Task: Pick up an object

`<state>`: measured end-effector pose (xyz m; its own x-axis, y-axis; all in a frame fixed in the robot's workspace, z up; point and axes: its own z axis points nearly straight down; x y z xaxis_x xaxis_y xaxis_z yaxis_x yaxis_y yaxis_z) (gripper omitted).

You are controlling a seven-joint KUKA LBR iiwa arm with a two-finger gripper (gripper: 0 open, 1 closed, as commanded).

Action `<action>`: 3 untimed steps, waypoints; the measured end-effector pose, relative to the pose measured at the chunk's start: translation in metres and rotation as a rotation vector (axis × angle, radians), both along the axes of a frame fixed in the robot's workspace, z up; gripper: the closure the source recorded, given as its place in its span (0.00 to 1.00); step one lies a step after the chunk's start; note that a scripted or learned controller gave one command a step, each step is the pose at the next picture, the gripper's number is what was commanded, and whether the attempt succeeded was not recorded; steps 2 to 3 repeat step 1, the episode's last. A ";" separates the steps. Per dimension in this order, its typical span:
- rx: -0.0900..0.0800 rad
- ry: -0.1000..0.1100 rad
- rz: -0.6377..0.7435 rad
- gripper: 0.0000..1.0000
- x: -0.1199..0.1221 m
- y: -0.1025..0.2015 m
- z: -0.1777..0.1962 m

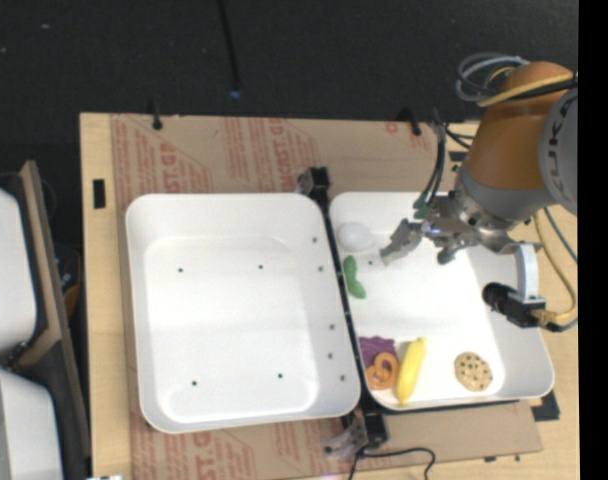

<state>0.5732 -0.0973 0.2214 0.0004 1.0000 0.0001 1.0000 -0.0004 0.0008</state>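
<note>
My gripper [421, 245] hangs over the upper middle of the right bin [511, 340], its two fingers spread open with nothing between them. One fingertip [394, 250] points left toward a pale white ball [355, 236] at the bin's upper left. A green pod-shaped toy [354, 277] lies just below that ball by the left wall. Along the bin's near edge sit a purple piece [375, 348], an orange ring [382, 371], a yellow banana [411, 368] and a brown cookie [473, 370].
The left bin [234, 308] stands beside the right one, the two sharing a dark divider [336, 268]. A black fitting with cable [514, 304] hangs from the arm over the right bin's right side. Brown cardboard [234, 158] lies under both bins.
</note>
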 end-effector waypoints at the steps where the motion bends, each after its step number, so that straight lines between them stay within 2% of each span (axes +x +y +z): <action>1: 0.000 0.002 -0.005 0.00 -0.080 -0.041 -0.018; 3: 0.000 0.002 -0.005 0.00 -0.080 -0.041 -0.018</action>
